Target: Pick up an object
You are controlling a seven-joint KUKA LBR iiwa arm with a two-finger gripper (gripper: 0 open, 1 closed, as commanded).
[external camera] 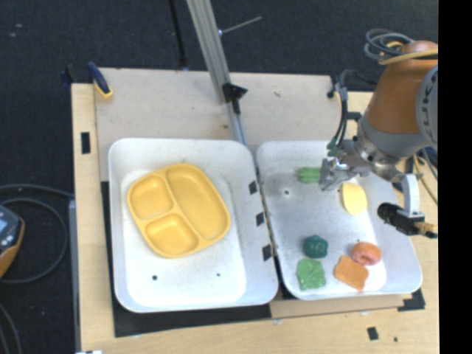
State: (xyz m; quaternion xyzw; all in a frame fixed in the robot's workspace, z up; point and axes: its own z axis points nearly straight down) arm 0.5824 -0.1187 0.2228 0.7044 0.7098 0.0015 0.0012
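Note:
My gripper [330, 177] hangs low over the back of the right bin [289, 220], at the end of the grey arm with the orange band. A small green piece [308, 174] lies just to its left, touching or nearly touching the fingers. A pale yellow object [354, 198] lies just to the gripper's right and front. Nearer the front of the bin sit a dark green lump [316, 245], a light green block [310, 273], an orange block [351, 271] and a pinkish-orange round piece [366, 253].
The left bin [133, 286] holds a yellow three-compartment plate [177, 209]. A metal pole [210, 50] rises slanting from behind the bins. A black fitting [398, 218] sticks out over the right bin's right side. Cables lie at the left on the floor.

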